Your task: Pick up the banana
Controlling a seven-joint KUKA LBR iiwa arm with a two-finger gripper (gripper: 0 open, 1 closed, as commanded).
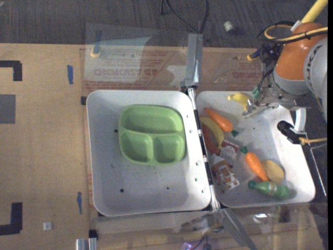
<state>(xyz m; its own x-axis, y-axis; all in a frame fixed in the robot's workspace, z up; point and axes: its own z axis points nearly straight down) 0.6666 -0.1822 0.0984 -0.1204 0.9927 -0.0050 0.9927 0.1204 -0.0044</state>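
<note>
Cardboard-topped surface (41,139) carries two bins; the banana (213,129), probably light, stiff and smooth, suits a mid-body grasp. Tool (255,105) state: cannot tell.

Green divided tray (152,134) in left bin (104,191); carrots (219,120), bottle (269,189) right.

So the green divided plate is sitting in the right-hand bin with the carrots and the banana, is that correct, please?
Not quite: the camera view shows the green divided plate alone in the left bin. The carrots and the banana are in the right bin.
</note>
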